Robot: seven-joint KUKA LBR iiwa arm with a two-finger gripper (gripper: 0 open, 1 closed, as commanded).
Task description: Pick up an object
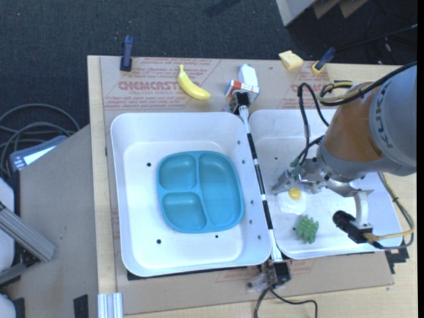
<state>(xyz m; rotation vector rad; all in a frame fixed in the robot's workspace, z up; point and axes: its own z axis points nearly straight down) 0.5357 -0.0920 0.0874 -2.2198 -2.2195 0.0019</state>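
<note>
In the right bin point(278, 128) lie a white fried-egg toy with a yellow yolk point(292, 199) and, nearer the front, a small green broccoli piece point(307, 228). My gripper point(292, 179) hangs low over the right bin, just above the egg's far edge, at the end of the grey and orange arm point(358, 134). No object is seen lifted off the bin floor. The left bin point(132, 177) holds a blue divided plate point(200, 191).
A black divider point(255, 171) runs between the two bins. On the board behind the bins sit a yellow banana point(192, 85), a white and red item point(246, 81), a yellow block point(290, 59) and a dark blue piece point(126, 52).
</note>
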